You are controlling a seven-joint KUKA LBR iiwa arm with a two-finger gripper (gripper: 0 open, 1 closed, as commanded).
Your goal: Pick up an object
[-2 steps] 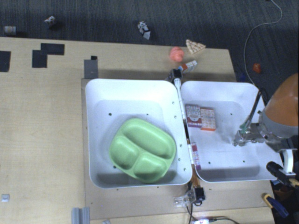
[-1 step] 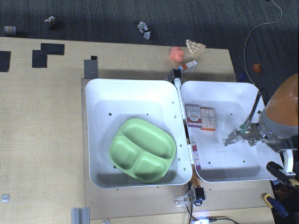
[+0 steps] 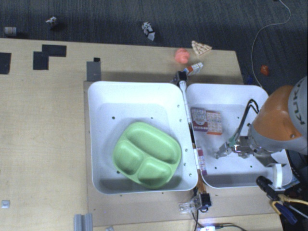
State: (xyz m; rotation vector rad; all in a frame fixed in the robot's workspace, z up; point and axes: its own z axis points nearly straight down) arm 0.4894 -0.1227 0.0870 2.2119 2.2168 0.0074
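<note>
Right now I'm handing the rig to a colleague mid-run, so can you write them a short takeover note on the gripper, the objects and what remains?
Gripper: low inside the right bin, near its middle; whether its fingers are open or shut cannot be made out, and nothing is seen held.
Objects: a green divided tray lies in the left bin. A small red-and-white packet lies flat in the right bin, up-view of the gripper and apart from it.
Done: the arm has reached into the right bin.
Left: no object is lifted yet; the grasp and the pick-up remain.
</note>
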